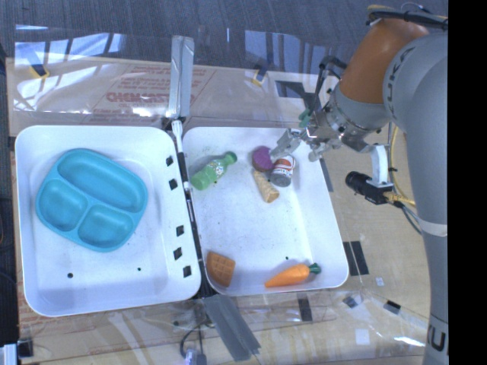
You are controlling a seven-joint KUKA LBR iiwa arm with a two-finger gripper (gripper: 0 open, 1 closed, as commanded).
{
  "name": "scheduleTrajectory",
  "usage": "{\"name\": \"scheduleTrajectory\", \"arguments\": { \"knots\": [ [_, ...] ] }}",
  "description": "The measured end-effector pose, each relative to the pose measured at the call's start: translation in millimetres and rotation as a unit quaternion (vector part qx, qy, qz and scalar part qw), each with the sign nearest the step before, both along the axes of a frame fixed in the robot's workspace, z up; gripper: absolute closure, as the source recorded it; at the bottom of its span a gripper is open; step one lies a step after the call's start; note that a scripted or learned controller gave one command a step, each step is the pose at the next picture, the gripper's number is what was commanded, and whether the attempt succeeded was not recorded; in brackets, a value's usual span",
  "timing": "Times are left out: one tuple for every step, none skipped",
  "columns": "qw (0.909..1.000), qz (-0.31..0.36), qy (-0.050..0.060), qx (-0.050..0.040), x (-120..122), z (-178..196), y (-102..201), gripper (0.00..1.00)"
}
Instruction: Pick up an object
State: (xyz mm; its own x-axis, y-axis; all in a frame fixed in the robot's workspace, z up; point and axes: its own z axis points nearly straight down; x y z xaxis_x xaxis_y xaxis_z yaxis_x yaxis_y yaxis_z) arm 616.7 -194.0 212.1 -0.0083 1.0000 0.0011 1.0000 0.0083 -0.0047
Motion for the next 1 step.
{"name": "scheduleTrajectory", "arguments": {
  "knots": [
    [0.9987,0.047,-0.017,-0.0073,37.6,-92.8,-17.4,0.0]
  ]
}}
